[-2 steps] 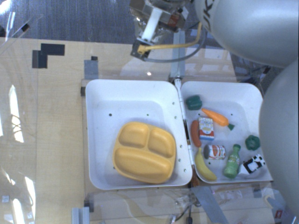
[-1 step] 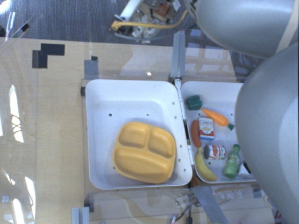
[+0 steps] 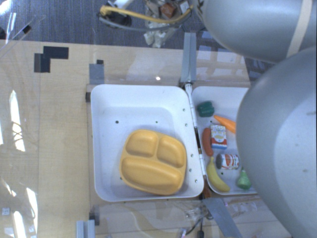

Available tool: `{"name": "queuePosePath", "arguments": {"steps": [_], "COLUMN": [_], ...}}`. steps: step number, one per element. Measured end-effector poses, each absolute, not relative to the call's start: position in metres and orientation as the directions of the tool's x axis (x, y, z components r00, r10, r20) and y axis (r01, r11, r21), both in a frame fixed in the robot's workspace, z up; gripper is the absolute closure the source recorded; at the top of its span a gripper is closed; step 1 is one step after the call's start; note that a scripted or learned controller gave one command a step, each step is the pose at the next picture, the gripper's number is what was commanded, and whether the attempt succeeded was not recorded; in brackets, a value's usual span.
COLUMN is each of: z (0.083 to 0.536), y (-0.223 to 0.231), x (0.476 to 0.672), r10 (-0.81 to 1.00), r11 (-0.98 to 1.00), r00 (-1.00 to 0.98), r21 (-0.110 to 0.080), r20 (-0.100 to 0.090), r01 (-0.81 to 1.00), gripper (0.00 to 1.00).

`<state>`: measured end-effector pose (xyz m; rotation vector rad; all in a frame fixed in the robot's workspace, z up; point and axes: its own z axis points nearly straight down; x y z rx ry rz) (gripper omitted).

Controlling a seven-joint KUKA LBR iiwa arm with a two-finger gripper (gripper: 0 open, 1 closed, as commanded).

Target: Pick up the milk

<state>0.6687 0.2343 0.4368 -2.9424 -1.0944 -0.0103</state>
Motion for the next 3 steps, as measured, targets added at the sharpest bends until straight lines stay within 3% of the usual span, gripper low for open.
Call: {"name": "queuePosePath", "arguments": {"steps": [1, 2, 3], "z": [0.449, 0.436, 0.434], "y": [0.234, 0.234, 0.217], "x": [0.669, 0.661, 0.661], "r10": [0.654, 0.476, 0.662], "r11": [-0.756, -0.880, -0.750], "r00": [0.756, 0.880, 0.750], "r21": [0.001, -0.001, 0.001], "r20": [0.014, 0.005, 0.000], "r01": [0.654, 0.476, 0.662], "gripper": [1.00, 1.00, 1.00]}}
